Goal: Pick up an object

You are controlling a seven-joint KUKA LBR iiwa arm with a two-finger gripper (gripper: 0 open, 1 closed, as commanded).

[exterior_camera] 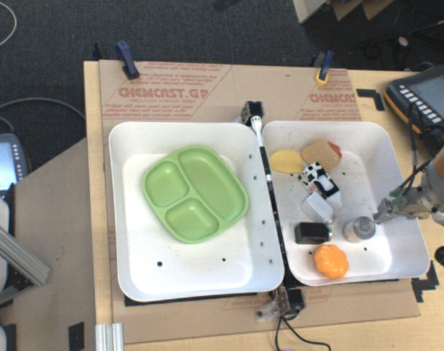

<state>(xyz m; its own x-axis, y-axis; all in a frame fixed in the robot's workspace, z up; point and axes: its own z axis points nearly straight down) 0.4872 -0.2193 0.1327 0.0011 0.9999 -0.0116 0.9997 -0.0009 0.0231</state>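
Observation:
The right bin [375, 141] holds several small objects. A yellow rounded piece [285, 161] lies at its back left beside a tan block with a red edge [321, 152]. Below them are a black-and-white patterned toy [317, 178], a pale grey block [318, 208], a flat black piece [311, 232], a grey metal cylinder [359, 229] and an orange ball [330, 261]. My gripper [394, 209] reaches in over the bin's right side, just right of the cylinder and slightly above it in the view. Nothing shows in its grasp.
The left bin [126, 218] holds a green divided plate [194, 193]. A black divider strip [265, 174] runs between the bins. Blue and yellow clamps [126, 58] pin the cardboard at the back. A handheld control pad [420, 102] lies at far right.

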